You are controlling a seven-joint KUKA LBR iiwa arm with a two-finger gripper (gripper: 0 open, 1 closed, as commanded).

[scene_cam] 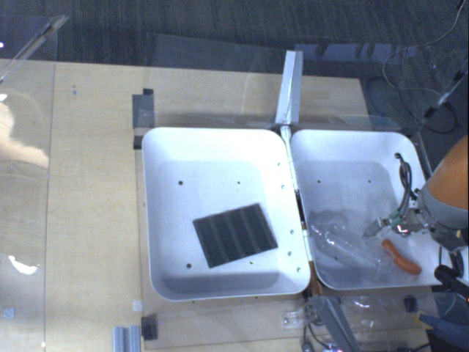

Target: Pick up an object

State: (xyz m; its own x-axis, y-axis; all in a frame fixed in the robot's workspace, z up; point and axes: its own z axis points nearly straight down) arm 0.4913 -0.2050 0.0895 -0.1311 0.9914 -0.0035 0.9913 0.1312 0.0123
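Nearest the camera, along the bottom edge of the bench, some small clear and dark fittings are sitting beside the front rims of the bins. Just beyond them, in the front right part of the right bin, an orange object shaped like a slim carrot is lying on the white floor, and a crumpled clear plastic item is resting to its left, near the wall shared with the other bin. The gripper is hanging low over that same bin, just above and left of the orange object, with thin wires trailing up from it toward the grey and orange arm entering from the right; whether its fingers are wide or narrow cannot be told from this angle, and nothing is visibly sitting between them. In the left bin, a dark ribbed rectangular panel is lying flat, tilted, toward the front. Farther back, a grey metal bar is standing where the two bins meet.
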